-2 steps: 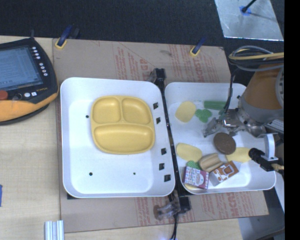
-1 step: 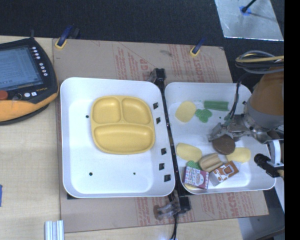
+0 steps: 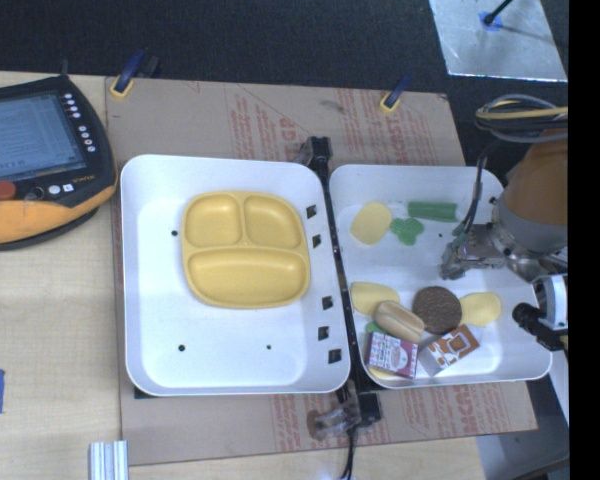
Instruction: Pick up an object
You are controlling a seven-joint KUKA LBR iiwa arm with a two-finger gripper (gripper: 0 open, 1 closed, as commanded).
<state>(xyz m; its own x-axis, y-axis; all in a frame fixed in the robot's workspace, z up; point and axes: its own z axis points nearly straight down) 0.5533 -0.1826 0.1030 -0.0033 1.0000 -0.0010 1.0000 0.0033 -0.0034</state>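
Observation:
The right bin [image 3: 375, 180] holds several toy foods: a yellow round piece [image 3: 371, 223], a green strip [image 3: 432, 209], a green leafy piece [image 3: 408, 231], a yellow piece [image 3: 372, 295], a hot dog bun [image 3: 398, 320], a brown patty [image 3: 438, 308], a yellow lemon shape [image 3: 481, 308] and two small cartons [image 3: 392, 355] [image 3: 450, 348]. My gripper [image 3: 463, 259] hangs low over the right side of this bin, just above the lemon shape and patty. I see nothing between its fingers.
The left bin [image 3: 150, 268] holds a yellow divided plate [image 3: 246, 248]. A teach pendant [image 3: 40, 153] lies on the bench at the far left. Black clamps [image 3: 320, 153] sit along the seam between the bins. Cables [image 3: 520, 113] loop above the arm.

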